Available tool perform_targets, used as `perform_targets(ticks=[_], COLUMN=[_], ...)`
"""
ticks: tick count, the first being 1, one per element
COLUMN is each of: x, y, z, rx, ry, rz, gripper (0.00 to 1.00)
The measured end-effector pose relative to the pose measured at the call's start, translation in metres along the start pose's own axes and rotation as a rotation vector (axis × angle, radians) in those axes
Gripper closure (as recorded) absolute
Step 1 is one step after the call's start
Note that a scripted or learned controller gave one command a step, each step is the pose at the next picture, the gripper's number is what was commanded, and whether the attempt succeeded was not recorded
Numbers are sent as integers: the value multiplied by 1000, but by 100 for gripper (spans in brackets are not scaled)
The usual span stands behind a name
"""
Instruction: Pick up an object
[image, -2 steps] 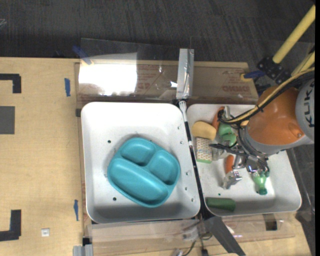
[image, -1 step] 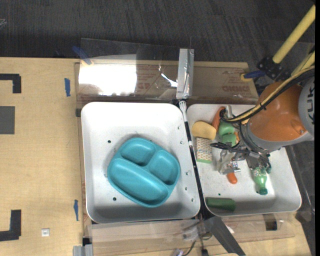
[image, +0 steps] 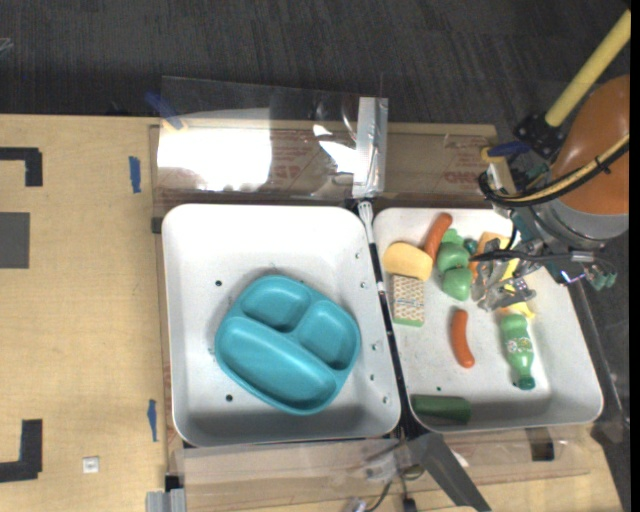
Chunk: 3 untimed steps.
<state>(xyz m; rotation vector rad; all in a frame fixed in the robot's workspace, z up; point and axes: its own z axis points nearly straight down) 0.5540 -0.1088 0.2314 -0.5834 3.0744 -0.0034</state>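
My gripper (image: 497, 283) hangs low in the right bin (image: 580, 395), its opening unclear, just above the green bottle (image: 517, 350). The left bin (image: 190, 250) holds a teal tray (image: 288, 343).

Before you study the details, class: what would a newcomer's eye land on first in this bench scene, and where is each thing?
First comes the big teal tray, lying alone in the left bin. Next comes the bright clutter in the right bin: a green bottle, an orange sausage and a yellow wedge. The arm leans in from the right, its claw low over that clutter.
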Motion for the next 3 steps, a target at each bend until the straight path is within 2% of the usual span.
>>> perform_targets(ticks=[1,2,3], x=[-52,-87,-27], y=[46,97,52], z=[-16,-20,47], rx=[-4,-5,-7], ry=[1,1,10], rz=[1,48,-340], gripper=[100,100,100])
